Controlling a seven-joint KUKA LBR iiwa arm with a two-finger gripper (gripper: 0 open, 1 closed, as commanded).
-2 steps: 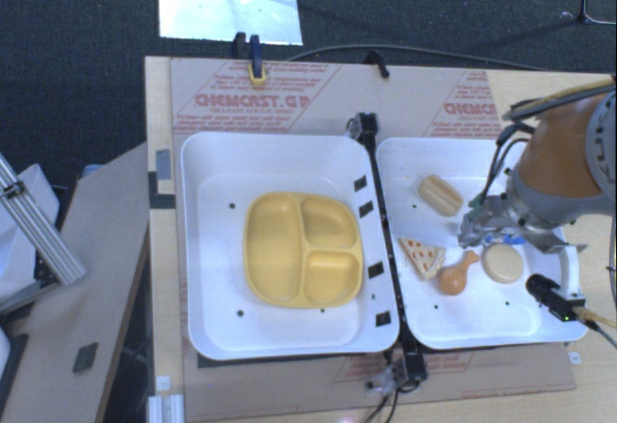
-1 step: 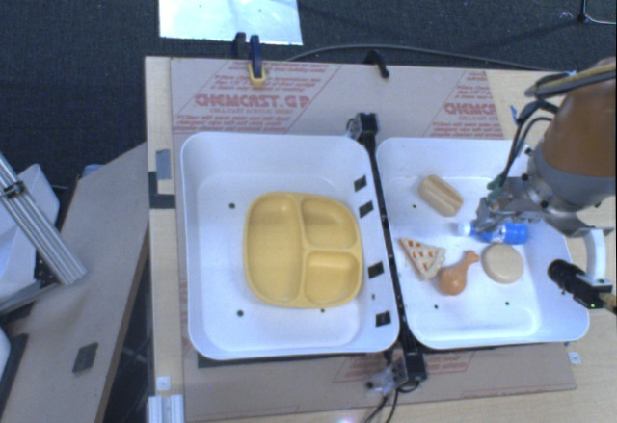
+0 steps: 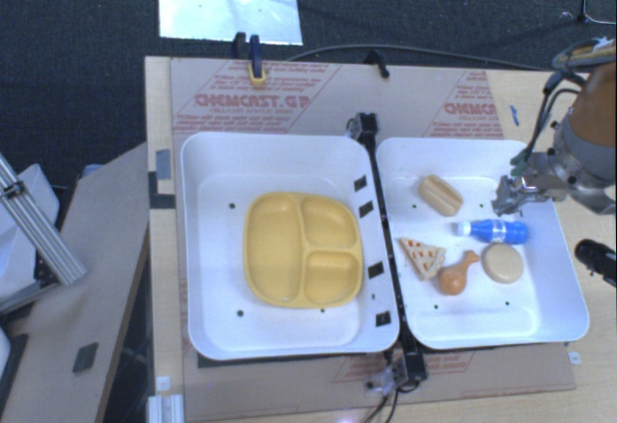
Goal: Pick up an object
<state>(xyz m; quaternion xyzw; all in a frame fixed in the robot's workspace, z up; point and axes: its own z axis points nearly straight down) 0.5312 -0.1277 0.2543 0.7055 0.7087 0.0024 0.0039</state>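
The right bin (image 3: 540,320) holds a hot dog bun (image 3: 441,195), a blue and white bottle (image 3: 494,231), a pizza slice (image 3: 421,256), a chicken drumstick (image 3: 457,274) and a round tan biscuit (image 3: 502,263). My gripper (image 3: 511,195) hangs over the bin's right half, just above and to the right of the bottle. Nothing shows between its fingers.
The left bin (image 3: 207,315) holds a yellow divided plate (image 3: 304,248). Black clips run along the seam between the bins (image 3: 371,219). A clamp (image 3: 253,60) sits at the bench's back edge. An aluminium bar (image 3: 34,228) leans at the far left.
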